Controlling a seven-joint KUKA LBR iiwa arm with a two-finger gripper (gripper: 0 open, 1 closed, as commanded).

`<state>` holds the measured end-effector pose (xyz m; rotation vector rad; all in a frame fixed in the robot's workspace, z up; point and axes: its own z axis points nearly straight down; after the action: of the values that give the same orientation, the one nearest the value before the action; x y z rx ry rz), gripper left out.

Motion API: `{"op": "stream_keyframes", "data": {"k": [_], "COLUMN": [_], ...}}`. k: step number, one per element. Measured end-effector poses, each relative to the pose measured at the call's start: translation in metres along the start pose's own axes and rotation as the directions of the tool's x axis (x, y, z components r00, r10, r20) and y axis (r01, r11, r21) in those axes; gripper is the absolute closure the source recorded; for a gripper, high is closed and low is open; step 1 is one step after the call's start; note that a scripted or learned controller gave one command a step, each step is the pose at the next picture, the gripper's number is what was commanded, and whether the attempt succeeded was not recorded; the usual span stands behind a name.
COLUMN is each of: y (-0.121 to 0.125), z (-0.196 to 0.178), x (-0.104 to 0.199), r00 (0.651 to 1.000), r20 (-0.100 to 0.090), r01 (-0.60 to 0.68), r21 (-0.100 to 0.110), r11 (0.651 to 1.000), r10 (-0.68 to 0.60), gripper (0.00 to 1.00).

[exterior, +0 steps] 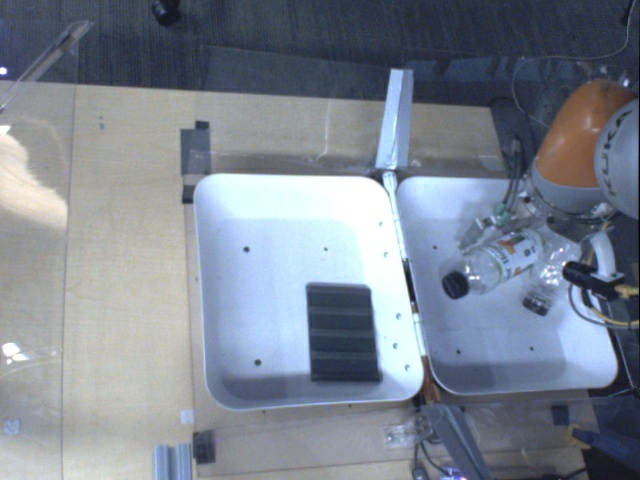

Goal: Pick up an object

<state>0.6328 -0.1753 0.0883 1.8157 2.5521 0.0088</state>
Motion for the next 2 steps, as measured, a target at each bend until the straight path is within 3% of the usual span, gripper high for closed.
{"op": "stream_keyframes", "data": {"k": [1,2], "y": [0.000,-0.023], "z": [0.000,0.000], "x": [0.000,-0.018], "r00": [1.000,1.000], "r20": [0.000,-0.002], "r01": [0.000,0.018], "r21": [0.000,-0.001], "r11": [1.000,1.000], "r10": [0.000,-0.018], "gripper": [0.00,0.00]}}
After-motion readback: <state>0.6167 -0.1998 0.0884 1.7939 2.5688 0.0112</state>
